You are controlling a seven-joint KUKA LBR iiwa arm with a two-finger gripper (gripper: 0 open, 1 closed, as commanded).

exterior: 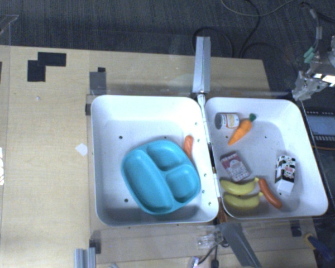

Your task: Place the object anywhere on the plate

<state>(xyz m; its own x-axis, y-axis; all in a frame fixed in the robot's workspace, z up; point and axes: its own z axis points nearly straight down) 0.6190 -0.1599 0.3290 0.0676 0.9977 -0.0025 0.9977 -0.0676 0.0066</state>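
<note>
Bottommost in the right white bin (pixel 307 149) lie yellow bananas (pixel 240 193). Beside the blue three-compartment plastic plate (pixel 161 175) rests a small orange piece (pixel 188 145), seemingly the target, off the plate. At the upper right, the gripper (pixel 318 77) hangs clear of both bins; whether its jaws are released or clenched, I cannot tell.

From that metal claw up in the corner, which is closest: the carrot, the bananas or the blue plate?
Measured from the gripper at the camera view's upper right:
1. Carrot, top of the right bin.
2. Bananas, bottom of the right bin.
3. Blue plate, in the left bin.
</note>
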